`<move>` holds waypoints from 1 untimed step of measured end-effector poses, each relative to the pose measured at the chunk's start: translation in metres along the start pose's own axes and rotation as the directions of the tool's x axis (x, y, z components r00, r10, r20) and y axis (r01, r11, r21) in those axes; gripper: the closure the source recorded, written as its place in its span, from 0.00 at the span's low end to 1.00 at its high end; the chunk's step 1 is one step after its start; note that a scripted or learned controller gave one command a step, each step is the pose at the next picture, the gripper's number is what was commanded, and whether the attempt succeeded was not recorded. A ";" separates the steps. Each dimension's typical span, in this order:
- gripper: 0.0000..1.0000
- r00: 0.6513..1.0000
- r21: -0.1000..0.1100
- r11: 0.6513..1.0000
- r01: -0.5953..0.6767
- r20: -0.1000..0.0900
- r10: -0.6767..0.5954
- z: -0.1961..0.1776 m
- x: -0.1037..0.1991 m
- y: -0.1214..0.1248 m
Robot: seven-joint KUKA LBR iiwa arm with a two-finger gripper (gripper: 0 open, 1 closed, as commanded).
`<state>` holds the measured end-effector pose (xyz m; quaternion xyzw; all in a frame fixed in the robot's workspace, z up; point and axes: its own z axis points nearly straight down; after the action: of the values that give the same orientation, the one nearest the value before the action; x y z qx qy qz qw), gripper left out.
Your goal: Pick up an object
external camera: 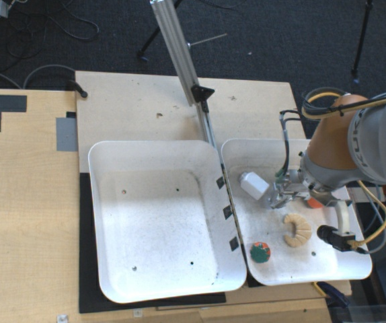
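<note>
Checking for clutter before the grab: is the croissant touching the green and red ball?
Apart. The camera view shows bare white bin floor between the croissant and the ball.

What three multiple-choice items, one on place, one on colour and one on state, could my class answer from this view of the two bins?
1. Where does the croissant-shaped toy lie?
A. in the left bin
B. in the right bin
C. on the wooden bench

2. What colours does the small ball show?
A. green and orange-red
B. blue and yellow
C. all black

3. How does the white block stand to the gripper?
A. lifted high above the bins
B. lying on the bin floor beside the gripper
C. resting in the left bin

Answers: 1 B, it sits on the floor of the right bin. 2 A, both colours show on it. 3 B, it lies flat just left of the gripper.
</note>
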<state>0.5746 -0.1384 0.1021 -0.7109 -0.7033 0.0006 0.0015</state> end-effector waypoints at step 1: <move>1.00 1.000 -0.006 1.000 0.012 0.001 -0.012 -0.061 0.005 0.000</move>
<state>0.5745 -0.1338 0.1634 -0.7066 -0.7076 -0.0010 -0.0012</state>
